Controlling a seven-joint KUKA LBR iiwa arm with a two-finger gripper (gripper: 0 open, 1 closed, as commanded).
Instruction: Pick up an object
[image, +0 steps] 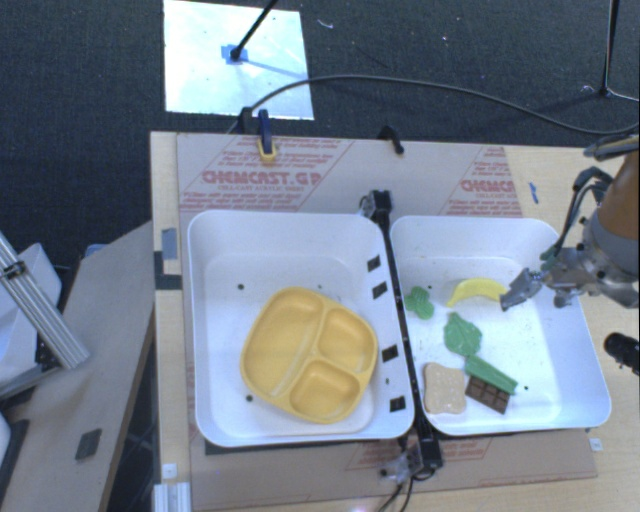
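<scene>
Gripper (524, 288) grip unclear over right bin (580, 400), wooden bench (170, 250), dark carpet (80, 90)

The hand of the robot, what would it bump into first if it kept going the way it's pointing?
Probably the yellow banana. The hand points toward the picture's left, and the banana lies just ahead of it in the right bin. The hand may sit higher and pass over; depth is hard to judge.

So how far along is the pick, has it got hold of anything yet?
Nothing looks picked. The gripper sits over the right bin, just right of the yellow banana, with nothing visible between its fingers. The green pieces, the tan slice and the brown block lie on the bin floor. Grasping and lifting remain.
</scene>
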